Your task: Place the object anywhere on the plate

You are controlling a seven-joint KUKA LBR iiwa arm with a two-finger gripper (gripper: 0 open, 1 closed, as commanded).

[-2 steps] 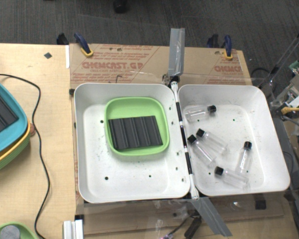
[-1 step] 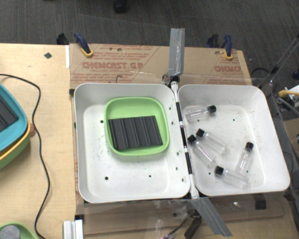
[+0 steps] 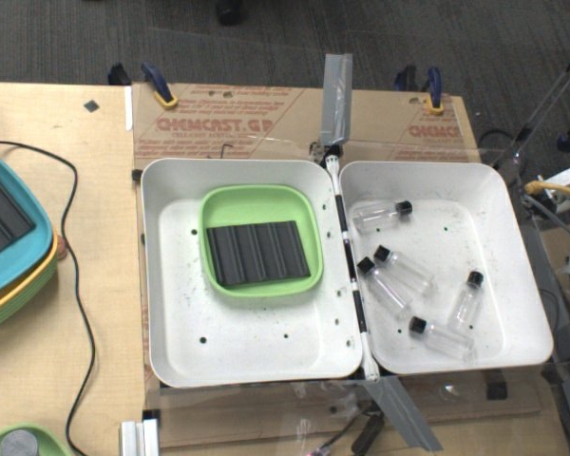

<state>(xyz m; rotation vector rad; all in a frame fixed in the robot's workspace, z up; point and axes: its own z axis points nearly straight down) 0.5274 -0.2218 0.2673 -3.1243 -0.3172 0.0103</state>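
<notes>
- Clear plastic vials with black caps, five in all, lay on their sides in the shallow white right-hand bin (image 3: 499, 345), well to the right of the green square plastic plate (image 3: 259, 199).
- The first vial (image 3: 382, 215) was the one nearest the plate's far right corner, with its cap pointing away from the plate.
- The second vial (image 3: 406, 270) and third vial (image 3: 384, 288) lay close together, level with the plate's near edge, and their caps pointed towards the plate.
- The fourth vial (image 3: 466, 304) lay farthest from the plate, nearly in line with the bin's side wall.
- The fifth vial (image 3: 438, 336) lay nearer the camera than the plate and close to the bin's near wall.
- None of the vials touched the plate.
- The plate sat in the far half of the shallow white left-hand bin (image 3: 252, 345) and carried a dark grey ribbed rectangular insert (image 3: 256, 253).
- The opening of the gripper could not be determined.
- A brown printed cardboard sheet (image 3: 237, 122) lay beyond the plate, under both bins, and two blue clamps (image 3: 158, 83) held its far edge.
- A teal plastic tray (image 3: 19, 221) sat well to the left of the plate, on the wooden bench (image 3: 57, 112), with a black cable (image 3: 76, 283) between the two.
</notes>
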